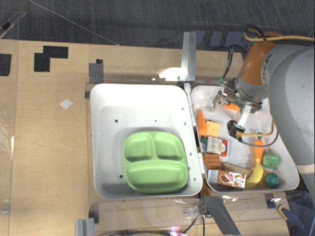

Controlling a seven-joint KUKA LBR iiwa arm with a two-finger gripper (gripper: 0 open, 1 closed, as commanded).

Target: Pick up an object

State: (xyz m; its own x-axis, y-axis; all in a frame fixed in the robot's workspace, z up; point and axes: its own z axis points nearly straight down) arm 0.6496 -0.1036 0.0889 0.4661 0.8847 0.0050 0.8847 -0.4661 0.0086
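In the right bin (291,177) we see the objects crowded together: a banana (255,174), a green ball (271,160), a carrot (258,148), a small carton (231,179), and an orange wedge (201,123) by the dividing wall. Our gripper (235,113) hangs over that bin's far end, and we cannot tell how it is set. The left bin (106,102) holds a green divided tray (155,162).

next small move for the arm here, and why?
Probably lower the hand straight down into the right white bin. It hangs above the bin's upper part with nothing visibly between its fingers, while the toy food, such as the yellow banana, lies farther toward the near end.
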